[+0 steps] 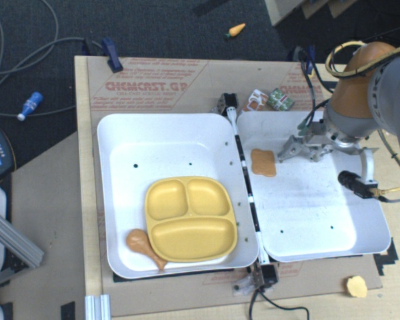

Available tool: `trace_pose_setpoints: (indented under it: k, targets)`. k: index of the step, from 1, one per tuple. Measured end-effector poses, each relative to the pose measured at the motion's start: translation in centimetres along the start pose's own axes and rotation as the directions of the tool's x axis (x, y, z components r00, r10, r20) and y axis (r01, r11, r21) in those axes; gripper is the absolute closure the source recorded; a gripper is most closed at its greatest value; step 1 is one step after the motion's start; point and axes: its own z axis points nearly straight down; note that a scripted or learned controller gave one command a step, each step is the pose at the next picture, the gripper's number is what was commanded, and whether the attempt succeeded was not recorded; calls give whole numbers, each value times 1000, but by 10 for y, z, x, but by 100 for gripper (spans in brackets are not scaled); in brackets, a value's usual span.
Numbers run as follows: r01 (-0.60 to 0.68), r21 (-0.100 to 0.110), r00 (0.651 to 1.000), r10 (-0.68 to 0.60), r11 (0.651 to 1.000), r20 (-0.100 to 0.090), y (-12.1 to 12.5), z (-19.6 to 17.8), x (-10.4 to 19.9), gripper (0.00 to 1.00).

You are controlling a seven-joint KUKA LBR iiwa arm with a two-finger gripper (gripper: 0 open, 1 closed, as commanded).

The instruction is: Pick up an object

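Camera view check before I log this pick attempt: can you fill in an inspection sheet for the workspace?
Surface: cardboard-topped bench bearing left bin and right bin.
Job's things: tan toast-like piece in right bin; yellow divided plate and orange drumstick toy in left bin.
Clutter: small packets behind the bins; yellow piece at bench corner.
Grippers: tool low over right bin, beside the toast piece, holding nothing.
Cables: black cable on floor; yellow cable on arm.
Surroundings: dark carpet; blue bottle; orange bit.

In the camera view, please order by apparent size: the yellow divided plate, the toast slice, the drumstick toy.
1. Yellow divided plate, clearly largest.
2. Drumstick toy and toast slice: they look too similar in size to rank.
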Motion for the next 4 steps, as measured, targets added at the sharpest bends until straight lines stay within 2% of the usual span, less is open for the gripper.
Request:
trace_pose_setpoints:
  k: [1, 2, 3, 4]
  targets:
    - [-7, -19, 1000, 7, 1000, 10, 10, -90, -42, 0]
    - [-1, -4, 1000, 1, 1000, 2, 13, -26, 14, 0]
    - [0, -6, 1000, 0, 1000, 3, 17, 4, 64, 0]
    - [-3, -11, 1000, 3, 1000, 4, 18, -8, 62, 100]
